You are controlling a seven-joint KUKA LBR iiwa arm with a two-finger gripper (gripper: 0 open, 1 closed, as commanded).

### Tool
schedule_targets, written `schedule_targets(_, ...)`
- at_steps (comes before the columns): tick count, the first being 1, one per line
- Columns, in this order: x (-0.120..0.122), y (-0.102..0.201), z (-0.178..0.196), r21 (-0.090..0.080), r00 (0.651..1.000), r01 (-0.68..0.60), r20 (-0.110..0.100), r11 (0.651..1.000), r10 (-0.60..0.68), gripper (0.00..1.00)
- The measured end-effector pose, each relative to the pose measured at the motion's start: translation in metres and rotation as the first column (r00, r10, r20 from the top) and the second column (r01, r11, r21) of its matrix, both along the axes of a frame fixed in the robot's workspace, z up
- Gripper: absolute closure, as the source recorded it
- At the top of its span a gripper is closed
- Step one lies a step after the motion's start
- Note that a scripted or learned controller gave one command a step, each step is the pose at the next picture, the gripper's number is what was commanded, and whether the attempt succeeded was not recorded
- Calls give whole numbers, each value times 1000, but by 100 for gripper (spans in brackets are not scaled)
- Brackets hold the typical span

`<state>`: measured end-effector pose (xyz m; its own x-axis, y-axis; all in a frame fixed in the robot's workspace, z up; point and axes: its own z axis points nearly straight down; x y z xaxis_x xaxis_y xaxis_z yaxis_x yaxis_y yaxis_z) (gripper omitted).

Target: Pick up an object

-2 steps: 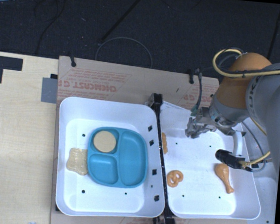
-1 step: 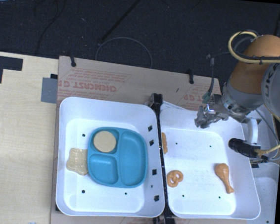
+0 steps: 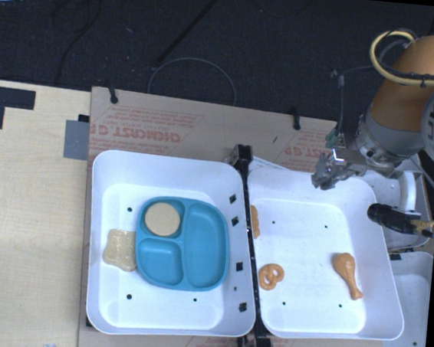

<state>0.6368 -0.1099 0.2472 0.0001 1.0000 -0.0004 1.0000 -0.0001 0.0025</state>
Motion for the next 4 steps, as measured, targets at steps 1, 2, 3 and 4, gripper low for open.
schedule_targets(1,-12,44,4,2,1000,-3,-6,1000,3,100)
schedule_targets(2,-23,94,7,2,1000,-4,-7,1000,4,100)
schedule_targets(3,-28,136,1,2,1000,-4,-7,1000,4,100)
schedule_targets(4,-42,195,-15,2,1000,-5,-8,1000,5,100)
